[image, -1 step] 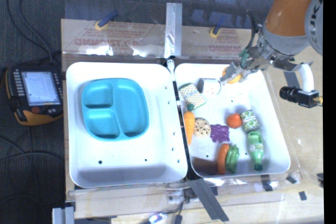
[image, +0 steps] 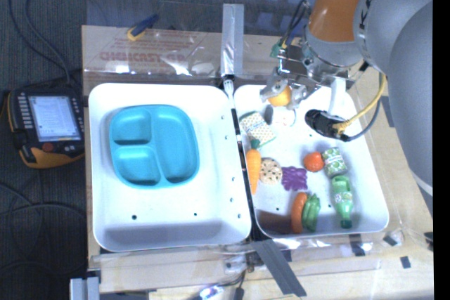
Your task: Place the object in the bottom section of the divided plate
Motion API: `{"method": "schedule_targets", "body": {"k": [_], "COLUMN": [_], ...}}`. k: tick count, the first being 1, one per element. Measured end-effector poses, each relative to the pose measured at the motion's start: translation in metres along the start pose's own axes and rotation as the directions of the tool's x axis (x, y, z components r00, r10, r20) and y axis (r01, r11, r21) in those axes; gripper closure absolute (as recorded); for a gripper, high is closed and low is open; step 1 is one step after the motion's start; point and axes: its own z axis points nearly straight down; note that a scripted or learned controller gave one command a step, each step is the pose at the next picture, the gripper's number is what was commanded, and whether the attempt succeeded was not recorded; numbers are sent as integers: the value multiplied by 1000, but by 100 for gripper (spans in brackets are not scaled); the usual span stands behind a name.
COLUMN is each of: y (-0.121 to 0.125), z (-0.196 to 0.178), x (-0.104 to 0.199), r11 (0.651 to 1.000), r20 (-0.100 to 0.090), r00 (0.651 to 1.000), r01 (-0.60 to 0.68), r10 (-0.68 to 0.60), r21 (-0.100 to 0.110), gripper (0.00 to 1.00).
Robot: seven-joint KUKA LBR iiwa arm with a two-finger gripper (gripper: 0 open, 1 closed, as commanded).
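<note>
The arm (image: 365,3) is reaching in over the right bin (image: 373,218), with the gripper (image: 281,90) sitting at that bin's far-left corner. A small yellow-orange object (image: 280,98) is showing between the fingers, so the fingers are closing on it and gripping; it looks lifted just clear of the bin floor, though height is hard to judge from this slant.

The plate (image: 151,144) is lying in the left bin (image: 169,225), well apart from the gripper, and all three of its sections are showing bare blue. Judgement: pick looks done, transfer and release are still to come. The object has to be carried left across the bin divider and set down in the plate's wide bottom section, the one nearest the camera.

The object is appearing roundish, partly hidden by the fingers. No clear long axis or pointing direction can be told.

Other toy food is staying loose in the right bin: a carrot (image: 252,168), a cookie (image: 270,171), a purple piece (image: 294,178).
</note>
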Motion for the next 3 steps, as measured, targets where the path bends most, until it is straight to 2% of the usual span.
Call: {"method": "schedule_targets", "body": {"k": [1, 2, 3], "y": [1, -23, -138], "z": [68, 77, 108], "x": [-3, 73, 131], "r11": [998, 981, 973], "r20": [4, 0, 1], "r00": [998, 981, 973], "r01": [-67, -195, -232], "r10": [67, 195, 232], "r21": [-1, 3, 4], "gripper": [100, 100, 100]}}
